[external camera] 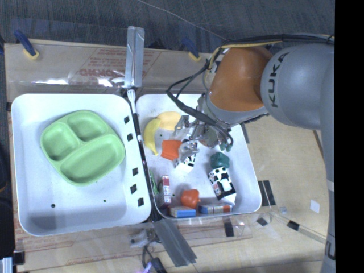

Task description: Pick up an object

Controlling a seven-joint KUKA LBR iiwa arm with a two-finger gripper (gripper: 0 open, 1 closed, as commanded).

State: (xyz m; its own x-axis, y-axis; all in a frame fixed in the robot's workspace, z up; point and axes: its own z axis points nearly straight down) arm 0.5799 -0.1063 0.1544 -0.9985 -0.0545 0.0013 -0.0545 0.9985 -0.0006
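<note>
A pale wooden bench [284, 152] stands on dark grey carpet [68, 4] under even light.

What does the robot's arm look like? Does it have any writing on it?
The arm is fat, round and grey, with KUKA written in dark letters. An orange band wraps it above the wrist. Black and yellow cables loop around that part. The small gripper looks like silvery metal.
</note>
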